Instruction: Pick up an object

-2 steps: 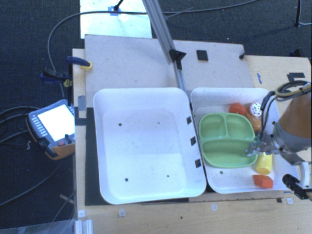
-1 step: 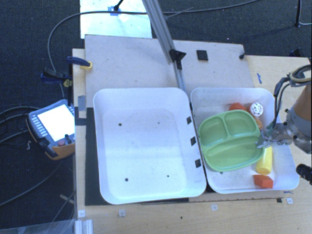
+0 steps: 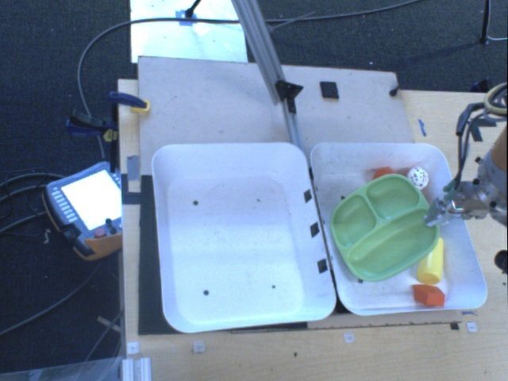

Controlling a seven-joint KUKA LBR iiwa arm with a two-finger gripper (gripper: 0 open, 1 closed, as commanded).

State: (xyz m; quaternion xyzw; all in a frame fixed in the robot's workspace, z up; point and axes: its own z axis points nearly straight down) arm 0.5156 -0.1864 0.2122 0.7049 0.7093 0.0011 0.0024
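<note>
Reaching in over the right bin's point(image 3: 476, 292) right edge, the gripper point(image 3: 439, 215) sits at the green tray's point(image 3: 379, 228) right rim; I cannot tell its state. The tray lies mid-bin, long axis slanting from near-left to far-right. A yellow bottle point(image 3: 431, 263) lies just beside its near-right rim.

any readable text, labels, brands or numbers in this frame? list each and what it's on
No text can be read in this frame.
Handheld pendant left of the bench: its screen is lit but washed out, and its buttons are too small to read.
Green divided plate, yellow object, orange block and white spotted ball in the right bin: no markings visible.
</note>
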